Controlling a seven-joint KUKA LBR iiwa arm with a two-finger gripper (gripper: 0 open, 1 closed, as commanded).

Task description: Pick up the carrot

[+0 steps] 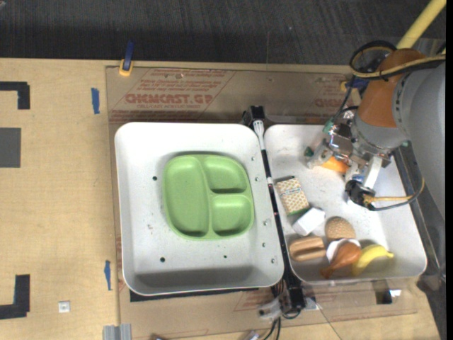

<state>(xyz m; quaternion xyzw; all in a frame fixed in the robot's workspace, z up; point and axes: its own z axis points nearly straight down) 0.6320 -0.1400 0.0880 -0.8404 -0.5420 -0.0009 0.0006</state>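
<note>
The carrot (334, 165) is a small orange piece lying near the back of the right bin (410, 222). My gripper (332, 159) hangs low right over it, coming in from the right. Its fingers stand open, one on each side of the carrot, and the orange shows in the gap between them. Most of the carrot is hidden by the gripper body.
The left bin (134, 211) holds a green divided plate (209, 193). In the right bin, nearer the front, lie a patterned packet (291, 195), a white block (308, 222), a round bun (340, 227), a hot dog (306, 247), an orange-brown food piece (341, 258) and a banana (372, 258).
</note>
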